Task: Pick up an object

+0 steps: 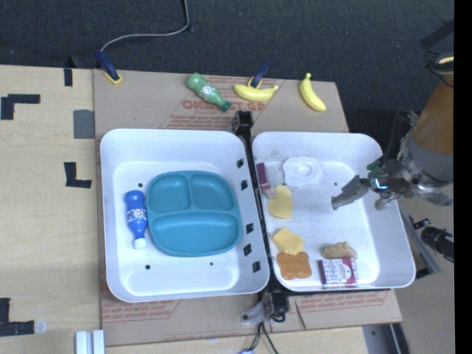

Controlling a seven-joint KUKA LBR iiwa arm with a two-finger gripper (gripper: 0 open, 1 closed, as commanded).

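The hand (361, 190) hangs over the right side of the right bin (391, 220), its dark fingers pointing left toward the bin's middle; how far apart they stand cannot be told from this angle, and nothing shows between them. Below and left of it the bin's things lie loose: a clear plastic cup (302, 171) at the far end, a small dark-red packet (261, 175) against the divider, a pale yellow piece (281, 203) just near of the cup, then a yellow wedge (287, 240) touching a brown slice of toast (294, 265). In the near right corner a tan lump (338, 251) sits just above a red-and-white box (338, 272). The left bin (118, 153) carries a blue divided plate (194, 213) with a blue bottle (136, 218) lying along its left edge. On the tabletop (44, 198) beyond the bins lie a green bottle (207, 91) and two bananas (255, 91) — one by the divider's far end, the other further right.
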